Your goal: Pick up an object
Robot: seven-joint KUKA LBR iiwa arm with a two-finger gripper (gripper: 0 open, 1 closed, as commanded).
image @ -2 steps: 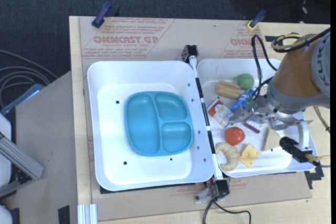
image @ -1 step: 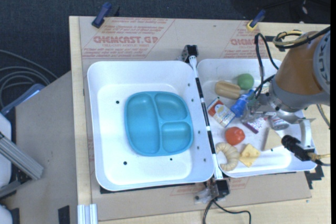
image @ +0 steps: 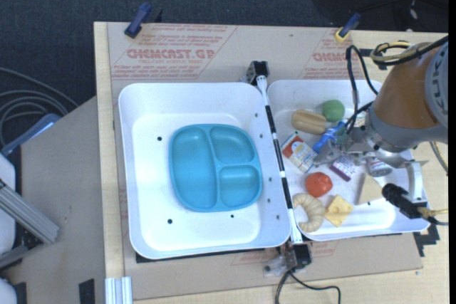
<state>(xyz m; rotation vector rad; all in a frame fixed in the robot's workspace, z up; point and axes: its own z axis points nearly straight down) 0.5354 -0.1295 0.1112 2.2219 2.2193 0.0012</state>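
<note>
Orange-banded and grey, my arm hangs over the right bin, its gripper low among the toy food; nothing shows as lifted, so the pick is not yet made. Beside the gripper sit a bread roll and green ball beyond it, a red tomato and croissant nearer me, while the blue tray lies well apart in the left bin.

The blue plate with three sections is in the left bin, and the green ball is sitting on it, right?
Not quite. The blue plate is in the left bin, but the camera view shows the green ball in the right bin, next to the bread roll.
</note>
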